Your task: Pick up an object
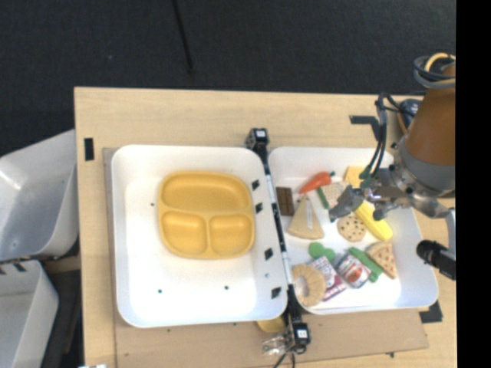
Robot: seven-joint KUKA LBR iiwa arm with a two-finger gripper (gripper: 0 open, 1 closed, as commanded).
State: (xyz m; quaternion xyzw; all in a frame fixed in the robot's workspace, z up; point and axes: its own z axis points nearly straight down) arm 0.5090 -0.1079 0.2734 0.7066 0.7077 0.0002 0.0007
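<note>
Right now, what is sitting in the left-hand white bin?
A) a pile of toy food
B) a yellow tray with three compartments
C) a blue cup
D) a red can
B: the yellow divided tray lies alone in the left bin, while the toy food is heaped in the right bin.

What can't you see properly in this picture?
- The claw: too small and dark in the camera view to tell whether it is open or shut.
- The yellow toy piece in the right white bin: partly covered by the claw.
- The small shiny packets: labels too blurred to read.
</note>
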